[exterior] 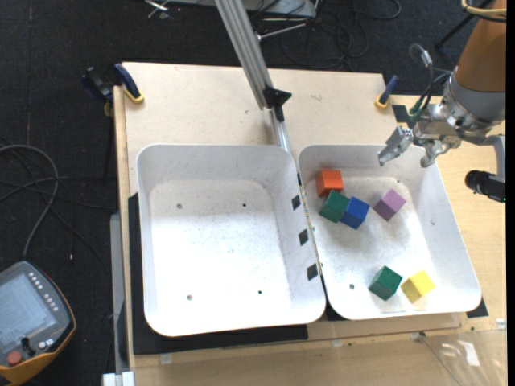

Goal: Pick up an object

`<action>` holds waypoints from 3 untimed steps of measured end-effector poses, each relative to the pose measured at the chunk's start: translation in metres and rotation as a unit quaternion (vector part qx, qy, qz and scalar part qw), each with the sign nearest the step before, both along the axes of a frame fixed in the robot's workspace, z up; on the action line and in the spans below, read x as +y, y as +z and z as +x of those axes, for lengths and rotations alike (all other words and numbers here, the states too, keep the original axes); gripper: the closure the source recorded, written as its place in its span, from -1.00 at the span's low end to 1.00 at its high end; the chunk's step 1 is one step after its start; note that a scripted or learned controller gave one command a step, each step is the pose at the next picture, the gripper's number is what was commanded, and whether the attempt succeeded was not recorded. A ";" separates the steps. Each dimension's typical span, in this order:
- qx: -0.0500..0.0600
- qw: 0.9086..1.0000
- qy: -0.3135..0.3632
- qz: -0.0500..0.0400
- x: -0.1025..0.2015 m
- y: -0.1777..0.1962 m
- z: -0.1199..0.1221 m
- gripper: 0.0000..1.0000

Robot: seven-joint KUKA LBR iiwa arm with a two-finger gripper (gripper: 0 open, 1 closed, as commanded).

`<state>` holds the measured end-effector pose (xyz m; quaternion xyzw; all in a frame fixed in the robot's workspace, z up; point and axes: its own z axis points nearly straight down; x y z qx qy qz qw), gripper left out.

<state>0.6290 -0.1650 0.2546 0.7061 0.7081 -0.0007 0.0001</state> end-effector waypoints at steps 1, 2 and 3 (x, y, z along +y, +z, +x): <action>0.003 1.000 -0.003 0.000 -0.024 -0.047 -0.036 -1.00; -0.010 1.000 -0.001 -0.003 0.013 -0.123 -0.016 -1.00; -0.004 1.000 0.003 0.000 0.062 -0.105 0.037 -1.00</action>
